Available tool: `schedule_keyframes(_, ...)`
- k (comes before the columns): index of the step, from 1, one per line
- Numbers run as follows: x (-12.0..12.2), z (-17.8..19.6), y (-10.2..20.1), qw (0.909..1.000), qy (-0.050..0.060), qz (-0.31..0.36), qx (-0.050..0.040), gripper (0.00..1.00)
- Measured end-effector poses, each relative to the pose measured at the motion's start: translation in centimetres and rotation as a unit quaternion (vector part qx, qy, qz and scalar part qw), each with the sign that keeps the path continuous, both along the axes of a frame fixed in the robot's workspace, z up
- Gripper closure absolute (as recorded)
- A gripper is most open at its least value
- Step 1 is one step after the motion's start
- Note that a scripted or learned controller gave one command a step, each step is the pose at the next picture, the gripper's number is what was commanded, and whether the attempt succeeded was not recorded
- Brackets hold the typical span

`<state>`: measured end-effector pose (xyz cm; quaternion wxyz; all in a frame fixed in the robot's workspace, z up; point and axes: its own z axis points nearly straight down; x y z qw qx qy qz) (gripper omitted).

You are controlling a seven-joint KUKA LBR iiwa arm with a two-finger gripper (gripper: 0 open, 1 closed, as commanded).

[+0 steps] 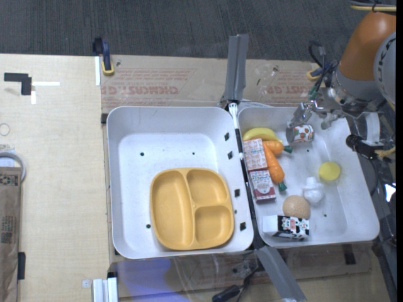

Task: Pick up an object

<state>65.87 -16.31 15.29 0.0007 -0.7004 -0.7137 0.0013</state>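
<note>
— Which step is the arm at?

— The gripper [305, 119] hangs over the back of the right bin [362, 228], just above a small white cup with red spots [303, 133]. That looks like the approach, or the start of a grasp. Nothing sits clearly between its tips; the cup seems to rest on the bin floor under them.

— Is the claw open or closed?

— That cannot be told: the metal parts blur together at this slant.

— What else could it take?

— Close to the cup lie a banana [259, 133] and a carrot [274, 162], beside two red cartons [257, 168] along the divider. Further forward are a yellow ball [329, 170], a white lump [312, 190], a tan round thing, perhaps a bread roll [295, 206], and a cow-print carton [290, 226]. The left bin [126, 187] carries a yellow divided plate [191, 207].

— And the next move?

— Probably a straight drop over the cup, centred so the tips straddle it, then a close and lift, keeping clear of the banana.
</note>
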Motion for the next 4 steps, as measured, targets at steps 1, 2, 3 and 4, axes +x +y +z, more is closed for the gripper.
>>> schedule_keyframes(1, 0.1, -5.8, -2.0, 0.9948, -0.002, 0.102, 0.0004, 0.00)
schedule_keyframes(2, 0.1, -5.8, 2.8, 0.9860, -0.003, 0.167, -0.0014, 0.00)
schedule_keyframes(3, 0.2, -4.7, 2.7, 0.9862, -0.005, 0.166, -0.0018, 1.00)
schedule_keyframes(4, 0.0, 6.2, 7.1, 0.9988, -0.001, 0.049, -0.0002, 1.00)
